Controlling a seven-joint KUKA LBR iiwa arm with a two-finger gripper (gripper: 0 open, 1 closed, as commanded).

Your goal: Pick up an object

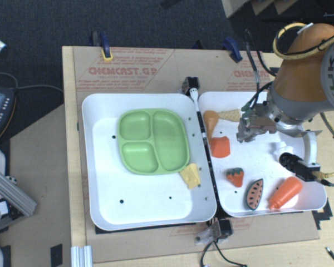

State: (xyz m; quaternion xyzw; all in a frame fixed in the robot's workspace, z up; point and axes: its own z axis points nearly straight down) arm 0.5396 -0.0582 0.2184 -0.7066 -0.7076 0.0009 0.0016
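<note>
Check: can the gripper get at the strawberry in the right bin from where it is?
Probably yes. The gripper hangs over the same bin, and the strawberry lies apart from the watermelon slice and red block, nothing covering it.

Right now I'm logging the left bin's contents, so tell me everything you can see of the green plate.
The green plate is a pale green, matte, plastic-looking tray with rounded corners, divided into three compartments: two smaller ones on its left side and one long one on its right. It lies flat, right way up, slightly rotated, in the upper middle of the left bin. A yellow cheese-like piece sits against its lower right corner.
</note>
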